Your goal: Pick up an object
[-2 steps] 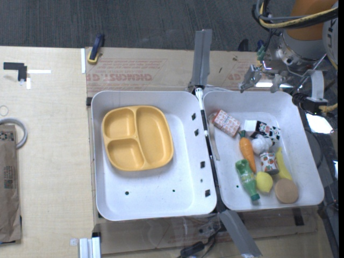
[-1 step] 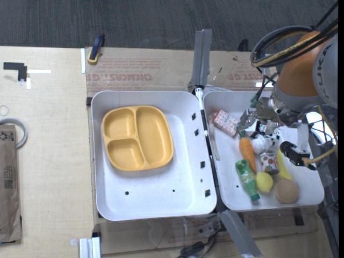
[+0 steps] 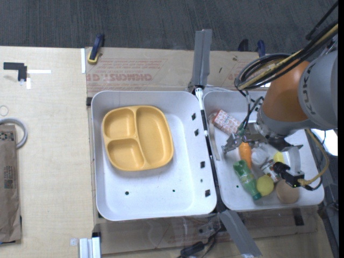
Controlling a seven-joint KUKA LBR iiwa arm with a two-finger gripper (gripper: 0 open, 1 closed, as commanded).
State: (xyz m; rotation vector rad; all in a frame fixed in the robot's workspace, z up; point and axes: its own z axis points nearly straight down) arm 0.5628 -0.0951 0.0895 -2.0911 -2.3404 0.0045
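Gripper [image 3: 240, 143] low in right bin [image 3: 317, 198], near its left wall; you cannot tell its state. Carrot [image 3: 245, 151] just beneath, long axis toward near edge. Green bottle [image 3: 246, 178], lemon [image 3: 264, 184] nearer front rim.

Divided plate [image 3: 138, 137] in left bin [image 3: 107, 198] (clutter [image 3: 252, 176] fills the right).

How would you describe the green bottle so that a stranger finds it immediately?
Look at the right bin, under the arm. Near its front edge lies a small green bottle, slanting between an orange carrot-like piece and a yellow ball. It is the only green thing there.
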